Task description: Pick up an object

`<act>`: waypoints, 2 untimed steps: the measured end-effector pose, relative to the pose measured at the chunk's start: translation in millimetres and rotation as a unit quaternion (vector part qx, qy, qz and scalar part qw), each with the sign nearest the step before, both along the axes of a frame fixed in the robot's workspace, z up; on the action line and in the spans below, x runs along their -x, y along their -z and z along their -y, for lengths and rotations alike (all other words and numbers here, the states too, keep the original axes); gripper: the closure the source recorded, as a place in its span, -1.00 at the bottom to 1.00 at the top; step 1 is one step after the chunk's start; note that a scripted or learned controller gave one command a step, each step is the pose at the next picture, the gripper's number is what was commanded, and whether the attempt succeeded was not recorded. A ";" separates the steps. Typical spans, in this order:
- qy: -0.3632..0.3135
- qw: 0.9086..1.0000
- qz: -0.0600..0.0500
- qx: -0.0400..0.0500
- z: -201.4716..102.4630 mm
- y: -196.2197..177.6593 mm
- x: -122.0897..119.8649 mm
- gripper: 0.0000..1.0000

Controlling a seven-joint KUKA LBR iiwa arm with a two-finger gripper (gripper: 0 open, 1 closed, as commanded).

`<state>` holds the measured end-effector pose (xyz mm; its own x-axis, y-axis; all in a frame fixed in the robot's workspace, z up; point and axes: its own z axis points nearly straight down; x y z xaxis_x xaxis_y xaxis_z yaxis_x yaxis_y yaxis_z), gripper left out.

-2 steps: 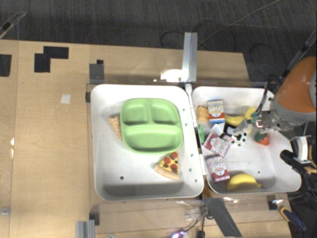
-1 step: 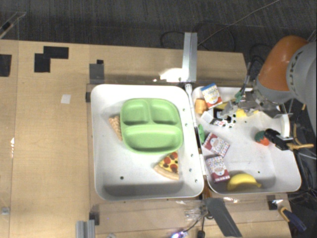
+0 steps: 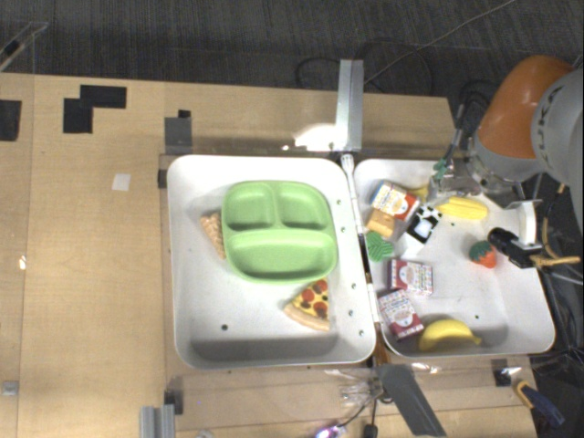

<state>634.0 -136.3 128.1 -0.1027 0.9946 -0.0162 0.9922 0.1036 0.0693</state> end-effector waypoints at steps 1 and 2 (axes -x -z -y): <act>0.058 0.998 -0.031 -0.007 -85.3 -59.4 -35.8 1.00; 0.058 0.998 -0.031 -0.006 -85.1 -59.1 -35.7 -1.00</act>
